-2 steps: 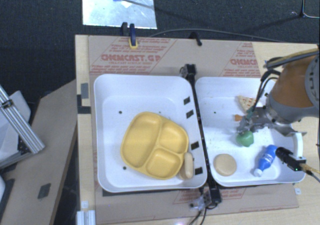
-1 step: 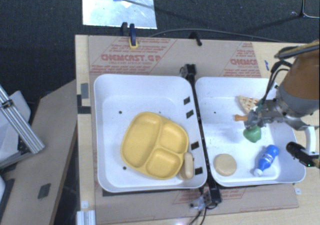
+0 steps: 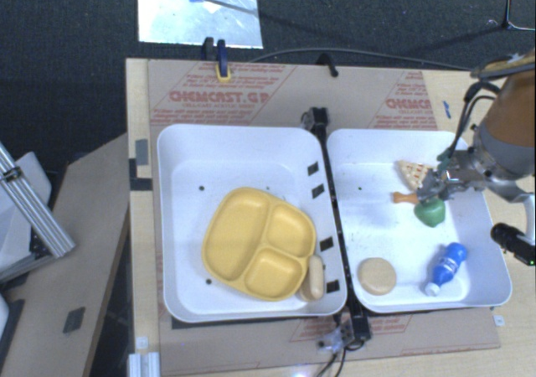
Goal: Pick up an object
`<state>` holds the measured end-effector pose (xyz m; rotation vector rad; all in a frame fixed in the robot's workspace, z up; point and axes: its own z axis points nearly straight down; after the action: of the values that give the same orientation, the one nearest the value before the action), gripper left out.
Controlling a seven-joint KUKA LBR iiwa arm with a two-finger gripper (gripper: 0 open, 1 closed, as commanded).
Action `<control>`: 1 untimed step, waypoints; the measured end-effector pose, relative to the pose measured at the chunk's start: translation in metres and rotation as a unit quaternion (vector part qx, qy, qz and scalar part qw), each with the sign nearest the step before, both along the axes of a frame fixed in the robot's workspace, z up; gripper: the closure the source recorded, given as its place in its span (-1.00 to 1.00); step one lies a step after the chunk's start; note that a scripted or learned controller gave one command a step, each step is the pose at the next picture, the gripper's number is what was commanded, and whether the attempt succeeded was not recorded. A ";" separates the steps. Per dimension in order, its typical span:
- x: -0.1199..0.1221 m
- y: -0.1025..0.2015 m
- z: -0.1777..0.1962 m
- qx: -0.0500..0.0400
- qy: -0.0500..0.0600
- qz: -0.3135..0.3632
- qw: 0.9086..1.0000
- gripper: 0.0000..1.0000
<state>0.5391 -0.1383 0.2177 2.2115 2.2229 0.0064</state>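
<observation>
My gripper [image 3: 436, 188] reaches in from the right over the upper part of the right bin [image 3: 368, 174]. It is low over a green round object [image 3: 431, 214], which lies directly beneath and slightly in front of it. A tan wedge-shaped piece [image 3: 411, 172] and a small orange item [image 3: 404, 197] lie just left of the gripper. A blue bottle [image 3: 444, 266] and a round tan disc [image 3: 377, 276] sit near the bin's front wall.
The left bin [image 3: 184, 199] holds a yellow divided plate [image 3: 258, 243] with a small tan roll [image 3: 314, 277] at its right edge. A black divider [image 3: 328, 199] separates the bins. A clamp [image 3: 219, 58] sits at the board's far edge.
</observation>
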 end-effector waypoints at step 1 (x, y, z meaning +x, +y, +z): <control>0.001 0.000 0.022 0.000 0.001 0.000 1.000 1.00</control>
<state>0.5405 -0.1385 0.2398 2.2129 2.2243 0.0040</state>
